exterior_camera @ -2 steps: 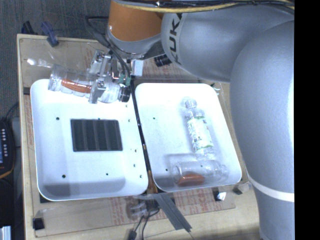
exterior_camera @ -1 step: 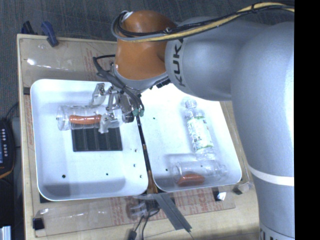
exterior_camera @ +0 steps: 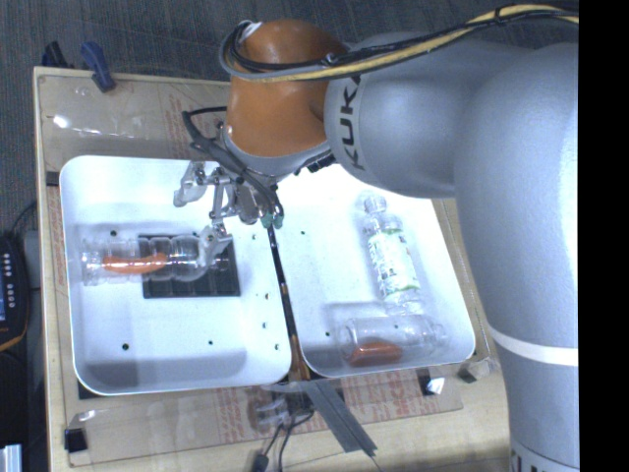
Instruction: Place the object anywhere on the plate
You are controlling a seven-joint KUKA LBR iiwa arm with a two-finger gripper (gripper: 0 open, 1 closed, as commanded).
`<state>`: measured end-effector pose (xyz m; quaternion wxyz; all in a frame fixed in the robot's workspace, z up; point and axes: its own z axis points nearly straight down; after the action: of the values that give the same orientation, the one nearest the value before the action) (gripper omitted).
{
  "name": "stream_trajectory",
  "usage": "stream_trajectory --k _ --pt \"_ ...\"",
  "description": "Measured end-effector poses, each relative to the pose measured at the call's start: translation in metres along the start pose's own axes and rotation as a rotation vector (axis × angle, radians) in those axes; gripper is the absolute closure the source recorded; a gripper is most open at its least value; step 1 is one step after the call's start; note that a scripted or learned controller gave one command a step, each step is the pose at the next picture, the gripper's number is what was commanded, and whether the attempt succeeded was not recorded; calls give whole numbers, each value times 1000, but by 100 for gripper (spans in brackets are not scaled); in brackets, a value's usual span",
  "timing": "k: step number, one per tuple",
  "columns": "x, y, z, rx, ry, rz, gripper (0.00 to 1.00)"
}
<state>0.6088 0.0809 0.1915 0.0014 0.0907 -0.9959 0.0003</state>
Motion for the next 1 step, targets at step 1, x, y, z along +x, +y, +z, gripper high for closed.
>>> stream_trajectory --k 1 --pt "-23 16 65 0 -6 54 0"
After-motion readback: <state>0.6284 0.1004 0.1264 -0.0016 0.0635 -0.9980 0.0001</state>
